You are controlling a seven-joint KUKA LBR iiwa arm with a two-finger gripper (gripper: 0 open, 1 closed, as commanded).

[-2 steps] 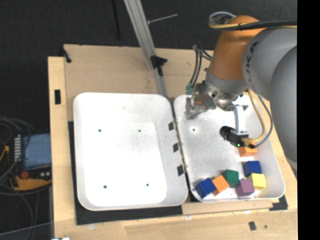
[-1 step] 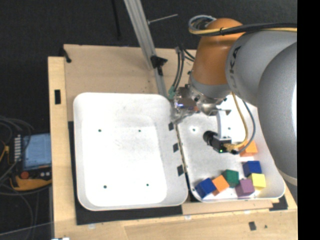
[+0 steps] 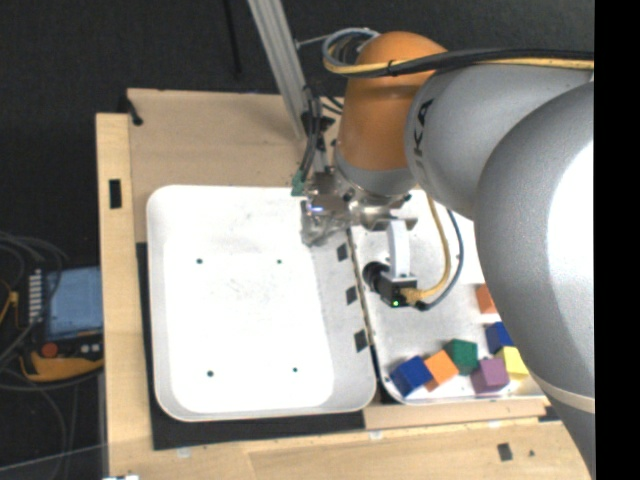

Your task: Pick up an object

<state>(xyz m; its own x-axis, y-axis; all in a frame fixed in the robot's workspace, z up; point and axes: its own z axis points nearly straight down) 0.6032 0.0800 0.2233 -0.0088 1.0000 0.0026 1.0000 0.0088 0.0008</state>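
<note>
Blocks: blue (image 3: pixel 410 373), orange (image 3: pixel 441 367), green (image 3: pixel 462 353), purple (image 3: pixel 489 374), clustered together

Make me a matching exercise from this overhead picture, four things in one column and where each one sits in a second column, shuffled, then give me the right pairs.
Things:
1. small blue foam cube
2. small green foam cube
3. small purple foam cube
4. two-finger gripper

Places:
A. above the divide between the two shallow white bins
B. at the left end of the cluster in the right-hand bin
C. at the right of the cluster, just below a yellow block
D. behind the orange foam cube, farther from the bin's front rim

Pairs: 1-B, 2-D, 3-C, 4-A
</note>
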